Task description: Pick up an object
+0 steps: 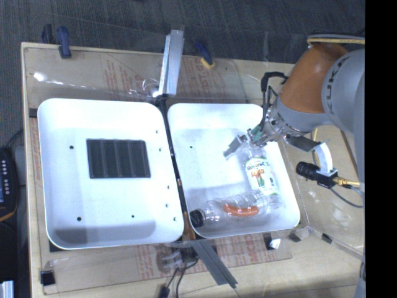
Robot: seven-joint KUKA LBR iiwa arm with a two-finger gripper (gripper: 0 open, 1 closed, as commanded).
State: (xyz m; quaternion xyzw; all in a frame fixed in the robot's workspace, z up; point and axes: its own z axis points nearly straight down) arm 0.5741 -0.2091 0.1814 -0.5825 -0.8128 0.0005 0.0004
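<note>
My gripper (246,143) hangs low over the back right part of the right bin (205,113), with the arm reaching in from the right. Directly below and in front of it lies a clear bottle with a white label (261,176), its upper end right at the gripper. Whether the two touch I cannot tell. Along the bin's front wall lies a second clear bottle with a black cap (232,210), with something orange inside it. A dark grey ribbed rectangular pad (118,158) lies flat in the left bin (62,123).
The two bins meet at a dark divider (173,166). A metal bar (172,61) stands behind them, with blue clamps (63,41) on the bench's back edge. The left part of the right bin's floor is bare.
</note>
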